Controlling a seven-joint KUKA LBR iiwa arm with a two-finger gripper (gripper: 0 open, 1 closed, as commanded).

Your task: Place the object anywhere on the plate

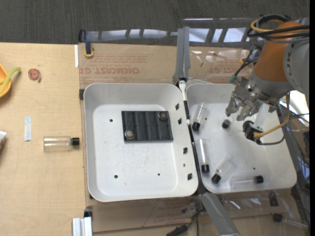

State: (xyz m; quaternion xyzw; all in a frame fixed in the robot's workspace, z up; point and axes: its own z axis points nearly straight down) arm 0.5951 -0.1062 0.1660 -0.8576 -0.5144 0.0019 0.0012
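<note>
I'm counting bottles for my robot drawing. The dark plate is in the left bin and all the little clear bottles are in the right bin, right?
Not all. The camera view shows one clear bottle lying outside on the wooden bench, left of the left bin. The dark plate is in that left bin; the other bottles are in the right bin.

A dark grey carpeted floor (123, 9) is seen along the top; a pale wooden bench top (39, 181) is spread across the left; brown printed cardboard (128, 68) is laid behind the bins.

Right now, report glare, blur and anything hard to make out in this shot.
Camera view: even overhead light, soft shadows; the clear vials nearly vanish against the glossy right bin; the gripper looks slightly soft against the arm; the dark plate reads sharply.
</note>
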